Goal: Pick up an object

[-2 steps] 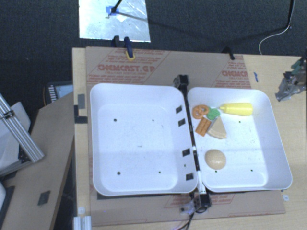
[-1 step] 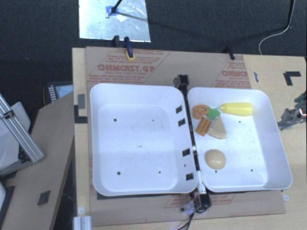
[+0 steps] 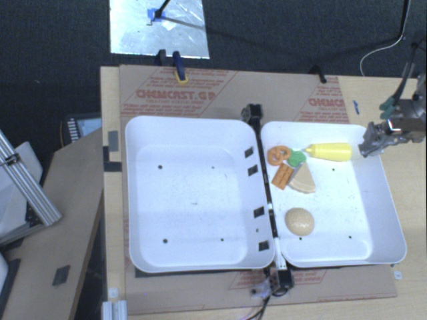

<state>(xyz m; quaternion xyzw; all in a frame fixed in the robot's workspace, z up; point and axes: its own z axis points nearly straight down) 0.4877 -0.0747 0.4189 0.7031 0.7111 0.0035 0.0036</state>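
Here, nearest the camera, a tan ball (image 3: pixel 299 221) is seen in the lower part of the right bin (image 3: pixel 373 212), apart from the rest. Farther up, a pale wedge (image 3: pixel 304 181) and an orange stick (image 3: pixel 282 175) are found touching, close to the divider between the bins, with a pretzel (image 3: pixel 278 155) just above them. A yellow piece (image 3: pixel 327 152) with a green end (image 3: pixel 297 157) is laid with its long axis across the bin, the yellow end pointed toward the gripper (image 3: pixel 371 141). The gripper is held at the bin's far right rim; nothing is seen held in it, and how far it is parted cannot be told. The yellow piece is judged the closest target, lying just to the left of the gripper along its own axis. The left bin (image 3: pixel 193 192) lies well apart.
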